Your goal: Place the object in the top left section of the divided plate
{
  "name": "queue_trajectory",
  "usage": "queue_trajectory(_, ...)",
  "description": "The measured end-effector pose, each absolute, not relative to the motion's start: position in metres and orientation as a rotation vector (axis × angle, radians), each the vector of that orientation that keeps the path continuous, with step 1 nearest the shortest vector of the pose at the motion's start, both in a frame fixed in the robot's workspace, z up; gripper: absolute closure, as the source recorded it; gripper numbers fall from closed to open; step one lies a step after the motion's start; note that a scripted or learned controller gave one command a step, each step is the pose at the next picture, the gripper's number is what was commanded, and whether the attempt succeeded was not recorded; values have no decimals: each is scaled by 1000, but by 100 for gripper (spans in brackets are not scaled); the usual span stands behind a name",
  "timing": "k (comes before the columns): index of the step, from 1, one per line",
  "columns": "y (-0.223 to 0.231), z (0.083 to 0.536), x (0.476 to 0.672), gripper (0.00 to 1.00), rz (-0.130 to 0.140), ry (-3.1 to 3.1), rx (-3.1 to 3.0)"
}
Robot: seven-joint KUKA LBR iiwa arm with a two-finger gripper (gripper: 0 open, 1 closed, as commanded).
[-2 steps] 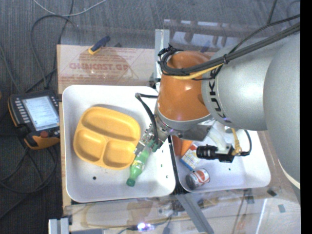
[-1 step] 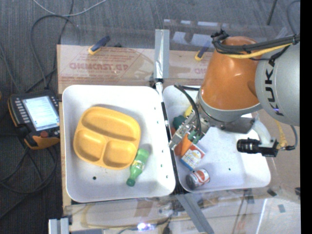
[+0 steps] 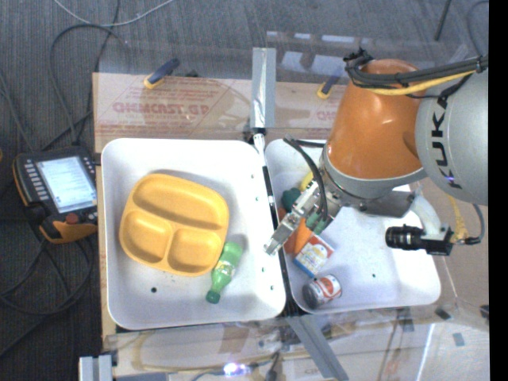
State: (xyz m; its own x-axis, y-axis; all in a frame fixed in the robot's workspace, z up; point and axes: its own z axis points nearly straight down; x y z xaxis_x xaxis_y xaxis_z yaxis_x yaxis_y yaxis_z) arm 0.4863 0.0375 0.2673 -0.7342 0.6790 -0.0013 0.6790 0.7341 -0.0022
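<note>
Yellow divided plate (image 3: 174, 223) (left bin), well left of tool (image 3: 287, 225)

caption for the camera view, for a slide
Claw over the right bin near a carton and can; yellow plate and green bottle in the left bin.

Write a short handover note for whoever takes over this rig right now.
Claw: low over the right bin's left edge, beside an orange-and-white carton; finger state unclear, nothing visibly held.
Yellow divided plate: in the left bin, all sections bare.
Green bottle: lying by the plate's lower right rim.
Can: in the right bin with the carton.
Done: nothing placed.
Left: grasp the object, set it in the plate's top left section.
</note>
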Motion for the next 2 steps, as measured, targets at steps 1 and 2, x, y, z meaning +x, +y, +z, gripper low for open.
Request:
queue_trajectory(1, 38, 276, 487, 100, -5, 2926, 1144)
queue_trajectory(2, -36, 271, 484, 100, -4, 2961, 1047)
